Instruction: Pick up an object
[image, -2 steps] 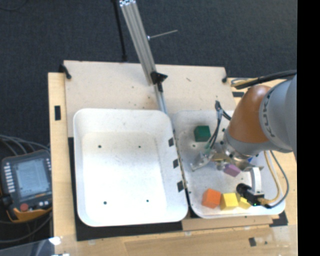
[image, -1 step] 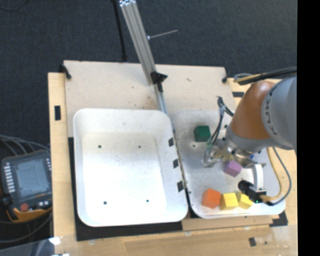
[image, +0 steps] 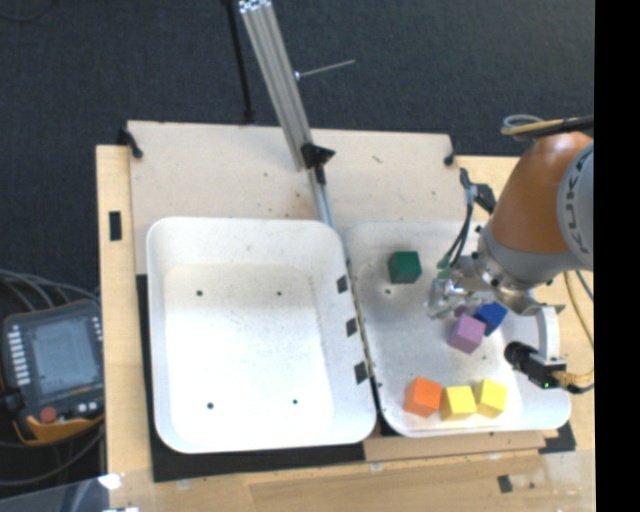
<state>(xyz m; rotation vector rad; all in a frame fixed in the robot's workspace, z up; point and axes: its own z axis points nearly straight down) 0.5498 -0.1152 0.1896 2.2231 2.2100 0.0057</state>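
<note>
The right bin (image: 400, 340) holds several small blocks. A green block (image: 404, 266) lies near its far left. A purple block (image: 466, 332) and a blue block (image: 490, 317) sit touching in the middle right. Along the near edge stand an orange block (image: 423, 396) and two yellow blocks (image: 459, 401) (image: 492, 397) in a row. My gripper (image: 447, 297) hangs low over the bin, just left of and above the purple and blue blocks, partly hidden under the orange wrist band.
The left bin (image: 250, 335) stands beside the right one. A slanted aluminium rail (image: 285, 90) runs from the top of the view down to the gap between the bins. A teach pendant (image: 55, 360) lies at the left, off the bench.
</note>
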